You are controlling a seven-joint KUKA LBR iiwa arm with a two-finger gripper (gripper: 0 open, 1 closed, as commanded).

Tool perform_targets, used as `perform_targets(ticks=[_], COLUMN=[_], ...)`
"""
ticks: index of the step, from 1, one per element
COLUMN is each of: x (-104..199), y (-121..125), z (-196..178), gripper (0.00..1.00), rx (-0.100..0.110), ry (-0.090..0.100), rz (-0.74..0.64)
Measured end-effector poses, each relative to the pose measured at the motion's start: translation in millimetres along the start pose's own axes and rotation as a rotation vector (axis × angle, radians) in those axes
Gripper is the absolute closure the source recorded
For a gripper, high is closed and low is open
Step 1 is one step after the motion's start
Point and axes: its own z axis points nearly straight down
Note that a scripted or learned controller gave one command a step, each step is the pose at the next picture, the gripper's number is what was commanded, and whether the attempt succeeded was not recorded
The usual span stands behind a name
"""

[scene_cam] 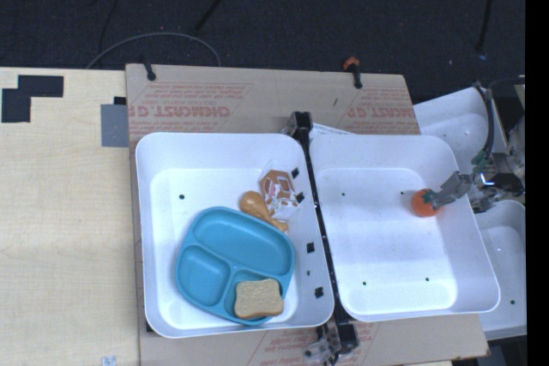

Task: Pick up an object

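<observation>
Where the pale wooden counter (pixel 60 210) lies nearest, two white bins sit on cardboard. Left bin (pixel 163 184): blue divided plate (pixel 227 257) carrying bread (pixel 258 298). Right bin (pixel 386 287): an orange ball (pixel 422 203) near its right wall, touching the claw (pixel 436 200); its grip cannot be told. Beyond, dark carpet with cables.
</observation>
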Motion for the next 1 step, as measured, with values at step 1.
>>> perform_targets(ticks=[1], x=[0.1], y=[2.0], z=[-5.7], gripper=[0.00], rx=[-0.010], ry=[-0.002], rz=[-0.002])
